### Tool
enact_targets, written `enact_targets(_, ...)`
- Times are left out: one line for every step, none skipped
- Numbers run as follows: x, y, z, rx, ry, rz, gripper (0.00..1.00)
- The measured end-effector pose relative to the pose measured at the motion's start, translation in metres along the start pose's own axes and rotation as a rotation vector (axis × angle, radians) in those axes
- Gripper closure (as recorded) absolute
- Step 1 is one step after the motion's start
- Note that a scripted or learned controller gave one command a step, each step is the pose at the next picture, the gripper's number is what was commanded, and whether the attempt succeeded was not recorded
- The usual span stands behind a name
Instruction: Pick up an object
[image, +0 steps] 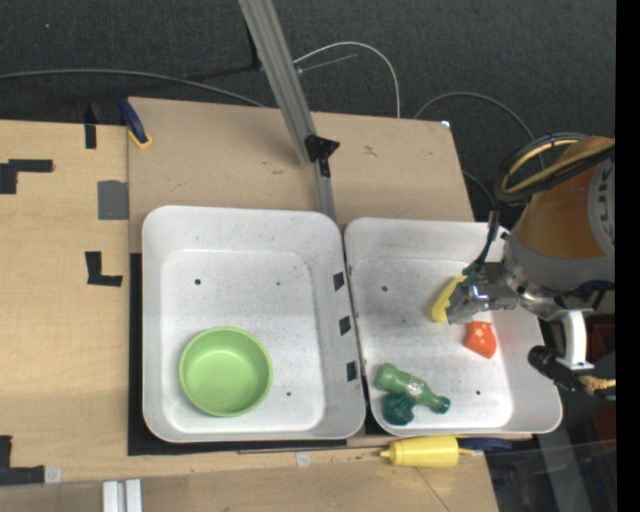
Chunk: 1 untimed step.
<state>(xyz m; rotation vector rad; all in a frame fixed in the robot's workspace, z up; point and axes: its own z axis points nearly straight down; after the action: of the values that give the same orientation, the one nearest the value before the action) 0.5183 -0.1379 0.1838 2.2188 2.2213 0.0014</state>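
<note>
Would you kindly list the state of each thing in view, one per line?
Green bowl: upright, in left bin.
Green bottle: lying on its side, right bin.
Orange object: resting in right bin.
Yellow object: at the gripper.
Yellow bottle: lying outside the bins.

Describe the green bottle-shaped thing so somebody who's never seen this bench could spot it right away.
Find the right-hand white bin of the two. Along its near edge lies the green bottle-shaped toy, on its side. Its neighbours in that bin are an orange piece and a yellow one; it alone is green there.
</note>
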Motion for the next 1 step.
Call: enact_targets(0.0026,-0.0003,-0.0625,-0.002,-0.001,-0.001,1.00)
